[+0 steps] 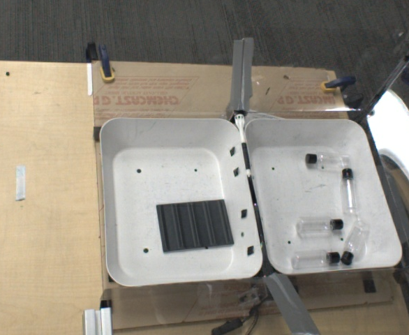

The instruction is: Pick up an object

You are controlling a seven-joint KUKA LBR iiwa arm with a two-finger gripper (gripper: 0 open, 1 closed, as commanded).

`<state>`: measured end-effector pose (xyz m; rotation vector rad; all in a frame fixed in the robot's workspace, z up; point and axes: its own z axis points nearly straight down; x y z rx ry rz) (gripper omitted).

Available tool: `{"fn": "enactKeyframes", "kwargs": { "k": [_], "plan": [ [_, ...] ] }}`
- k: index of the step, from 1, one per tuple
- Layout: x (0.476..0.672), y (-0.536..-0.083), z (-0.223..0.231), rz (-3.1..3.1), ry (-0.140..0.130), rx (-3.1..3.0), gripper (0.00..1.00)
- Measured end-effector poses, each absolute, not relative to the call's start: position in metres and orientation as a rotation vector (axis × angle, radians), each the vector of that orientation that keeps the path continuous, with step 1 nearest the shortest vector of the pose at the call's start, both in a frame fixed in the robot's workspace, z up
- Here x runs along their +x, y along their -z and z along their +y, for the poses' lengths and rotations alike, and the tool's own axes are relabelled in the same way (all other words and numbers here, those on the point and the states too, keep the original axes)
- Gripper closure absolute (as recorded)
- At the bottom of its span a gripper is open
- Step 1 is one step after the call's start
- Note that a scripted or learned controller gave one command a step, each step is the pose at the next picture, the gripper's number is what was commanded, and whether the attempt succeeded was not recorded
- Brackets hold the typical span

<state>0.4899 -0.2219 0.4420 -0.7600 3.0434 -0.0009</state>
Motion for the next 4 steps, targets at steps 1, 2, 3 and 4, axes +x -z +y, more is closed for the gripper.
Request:
{"fn": "enactKeyframes", "kwargs": {
  "k": [1,2,3,4],
  "plan": [
    [0.492,-0.450,-0.222,3.041,0.001,-0.756,1.00],
    [0.487,-0.441,-0.222,3.073,0.000,-0.639,1.00],
    [0.494,-0.442,-0.222,3.081,0.002,-0.591,1.00],
    [0.510,-0.442,-0.222,3.085,0.002,-0.568,1.00]
  ]
}}
